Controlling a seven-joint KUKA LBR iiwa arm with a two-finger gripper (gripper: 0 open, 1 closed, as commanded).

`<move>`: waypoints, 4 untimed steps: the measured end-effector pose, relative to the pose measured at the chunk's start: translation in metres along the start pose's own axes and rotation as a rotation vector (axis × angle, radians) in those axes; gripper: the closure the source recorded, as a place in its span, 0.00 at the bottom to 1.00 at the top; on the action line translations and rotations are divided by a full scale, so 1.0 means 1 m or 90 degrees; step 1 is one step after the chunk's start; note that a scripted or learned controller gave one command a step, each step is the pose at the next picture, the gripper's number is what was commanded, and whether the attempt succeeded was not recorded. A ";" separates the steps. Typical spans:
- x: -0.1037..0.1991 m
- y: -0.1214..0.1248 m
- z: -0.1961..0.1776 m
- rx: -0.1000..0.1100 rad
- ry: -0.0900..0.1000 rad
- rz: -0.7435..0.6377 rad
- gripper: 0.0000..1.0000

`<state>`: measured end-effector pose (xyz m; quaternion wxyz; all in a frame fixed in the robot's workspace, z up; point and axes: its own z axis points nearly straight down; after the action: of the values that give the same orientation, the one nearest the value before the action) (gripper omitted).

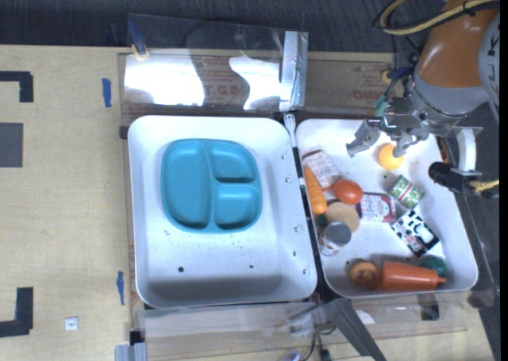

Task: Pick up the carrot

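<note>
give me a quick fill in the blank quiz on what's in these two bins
1. The blue divided plate lies in the ____ bin as the camera sees it.
2. The gripper hangs over the ____ bin.
3. The carrot lies along that bin's ____ wall.
4. The gripper's fingers are ____, with nothing between them.

Missing words: left; right; left; open

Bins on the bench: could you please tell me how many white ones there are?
2. The left bin holds a blue divided plate; the right bin beside it holds the food items, with the hand above its far end.
</note>
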<state>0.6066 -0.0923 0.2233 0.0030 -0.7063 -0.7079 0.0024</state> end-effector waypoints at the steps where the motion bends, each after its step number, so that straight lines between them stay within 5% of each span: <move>1: -0.076 0.058 0.043 0.001 -0.001 0.034 0.00; 2: -0.119 0.060 0.116 0.003 0.007 -0.074 0.00; 3: -0.113 0.057 0.131 0.001 0.006 -0.159 0.00; 4: -0.069 0.062 0.072 -0.007 -0.003 -0.283 0.00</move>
<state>0.6683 -0.1607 0.1503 -0.0020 -0.5329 -0.8462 -0.0008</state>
